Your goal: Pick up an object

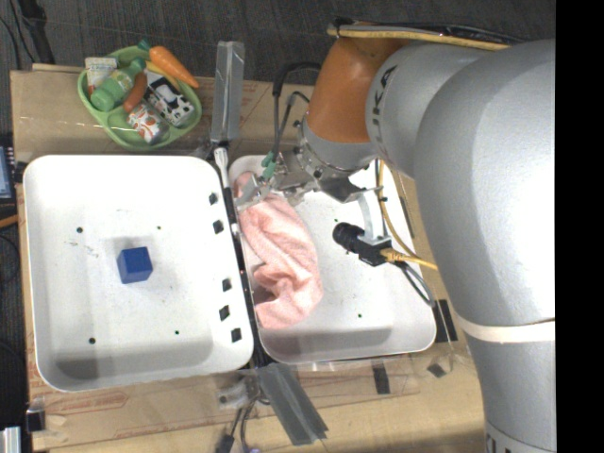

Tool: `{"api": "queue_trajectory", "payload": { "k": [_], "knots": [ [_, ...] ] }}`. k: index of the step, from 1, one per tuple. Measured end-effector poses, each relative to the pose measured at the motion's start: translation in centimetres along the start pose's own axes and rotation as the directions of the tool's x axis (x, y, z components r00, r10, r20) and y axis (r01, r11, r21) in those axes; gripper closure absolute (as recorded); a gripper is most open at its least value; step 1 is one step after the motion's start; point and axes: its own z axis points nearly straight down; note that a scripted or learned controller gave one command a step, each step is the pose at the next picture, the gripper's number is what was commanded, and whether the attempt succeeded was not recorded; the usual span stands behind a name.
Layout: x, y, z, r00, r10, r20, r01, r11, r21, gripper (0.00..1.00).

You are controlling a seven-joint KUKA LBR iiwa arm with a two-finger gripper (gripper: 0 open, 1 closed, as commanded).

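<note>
So the big grey arm with the orange band [344,88] comes in from the 3 o'clock side and is leaning over the right shallow white plastic bin [396,333]. Its two-finger gripper [257,185] sits at about the 11 o'clock corner of that bin, right down on the top edge of a crumpled pink cloth towel [281,262]. Honestly it's a mess of metal and cables there, so I can't tell how the claw stands or if it's got any fabric pinched.

The towel itself runs along the bin's 9 o'clock wall, from the gripper down toward 7 o'clock, bunched thicker at the lower end. A black cable plug [359,241] hangs over the middle of that bin, just beside the cloth.

The left shallow white bin [57,338] has a small blue cube [135,264] sitting a bit toward 8 o'clock of its centre, well apart from the arm.

Up at 11 o'clock of the bench there's a green plastic bowl [102,118] stuffed with toy food, with an orange carrot [170,64] sticking out.
</note>
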Motion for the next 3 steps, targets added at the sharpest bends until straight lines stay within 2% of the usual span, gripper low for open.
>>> {"api": "queue_trajectory", "payload": {
  "k": [1, 2, 3],
  "knots": [
    [-8.0, -0.2, 10.1, 1.0, 0.022, 0.001, -0.022, 1.0, 0.001, 0.0],
    [-7.9, -0.2, 9.2, 1.0, 0.018, -0.001, -0.018, 1.0, 0.004, 1.0],
    [-4.1, 4.0, -0.1, 0.996, 0.09, 0.0, -0.09, 0.996, -0.001, 1.0]
  ]
}}
